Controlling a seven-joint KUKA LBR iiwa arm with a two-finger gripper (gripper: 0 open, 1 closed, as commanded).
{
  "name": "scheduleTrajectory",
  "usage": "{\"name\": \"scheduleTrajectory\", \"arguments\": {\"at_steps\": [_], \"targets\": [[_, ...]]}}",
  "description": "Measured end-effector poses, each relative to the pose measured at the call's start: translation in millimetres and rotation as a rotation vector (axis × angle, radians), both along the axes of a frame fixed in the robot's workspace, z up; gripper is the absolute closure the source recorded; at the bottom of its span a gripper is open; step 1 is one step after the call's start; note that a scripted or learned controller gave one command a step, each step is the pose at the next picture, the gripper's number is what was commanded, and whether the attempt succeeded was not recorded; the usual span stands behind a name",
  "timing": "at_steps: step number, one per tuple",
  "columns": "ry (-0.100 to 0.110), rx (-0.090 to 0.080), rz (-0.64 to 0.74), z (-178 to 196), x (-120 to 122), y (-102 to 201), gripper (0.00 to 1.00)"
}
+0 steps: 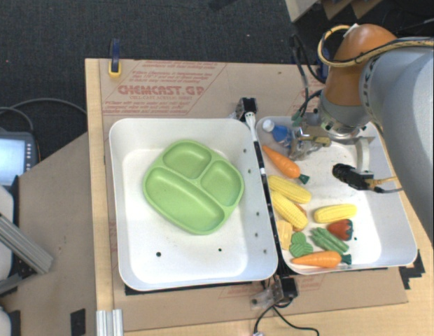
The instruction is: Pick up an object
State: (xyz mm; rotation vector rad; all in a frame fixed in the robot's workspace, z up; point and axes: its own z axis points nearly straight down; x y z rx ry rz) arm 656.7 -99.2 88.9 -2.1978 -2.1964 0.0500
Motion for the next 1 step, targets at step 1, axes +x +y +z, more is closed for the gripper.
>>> {"name": "scheduleTrajectory", "arguments": {"at_steps": [1], "targets": [[-0.002, 0.0, 0.001, 0.8, 0.9, 0.6, 0.0]]}}
